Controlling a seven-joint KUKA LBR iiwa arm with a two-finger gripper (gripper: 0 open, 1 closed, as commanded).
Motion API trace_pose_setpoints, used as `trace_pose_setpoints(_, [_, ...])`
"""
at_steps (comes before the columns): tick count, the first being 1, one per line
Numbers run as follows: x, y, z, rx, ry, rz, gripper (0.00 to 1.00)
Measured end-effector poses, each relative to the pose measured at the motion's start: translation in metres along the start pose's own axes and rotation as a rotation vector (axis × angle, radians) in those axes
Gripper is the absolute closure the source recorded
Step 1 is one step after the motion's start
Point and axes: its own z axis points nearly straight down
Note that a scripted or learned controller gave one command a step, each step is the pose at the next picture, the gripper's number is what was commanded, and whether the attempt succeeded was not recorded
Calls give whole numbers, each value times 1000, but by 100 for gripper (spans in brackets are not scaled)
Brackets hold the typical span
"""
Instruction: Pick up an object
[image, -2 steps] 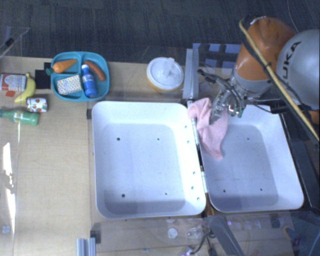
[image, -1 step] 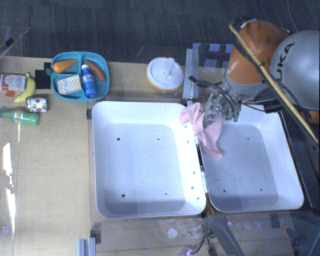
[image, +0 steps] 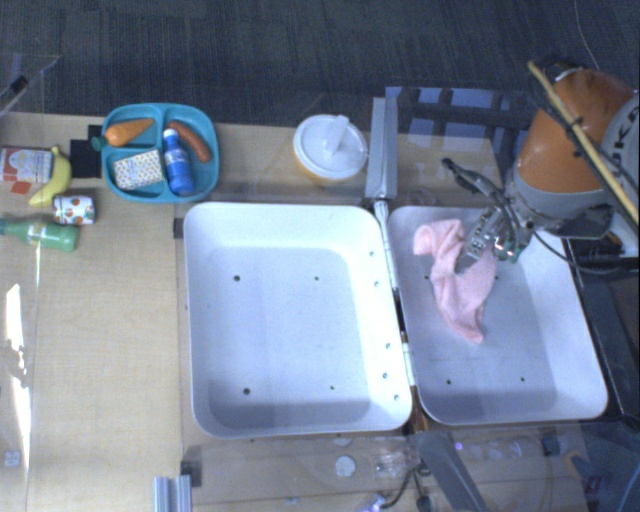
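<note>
1. Pink cloth (image: 458, 285) lies crumpled in the right bin (image: 560, 390), toward that bin's ten o'clock, draping down to its centre.
2. We see the tool (image: 480, 247) at the cloth's upper right edge, at about two o'clock from the cloth's middle, touching or just above the fabric; we cannot tell how it stands.
3. We judge the grasp step is in hand; lifting has not begun.
4. Next we need a firm pinch on a fold, then a straight rise clear of the bin wall.
5. At nine o'clock sits the left bin (image: 290, 330) on the bench (image: 90, 350).
</note>
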Motion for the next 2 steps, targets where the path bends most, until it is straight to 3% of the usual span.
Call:
trace_pose_setpoints(1, [-46, -5, -31, -1, -4, 19, 100])
trace_pose_setpoints(2, [3, 58, -6, -2, -2, 13, 100])
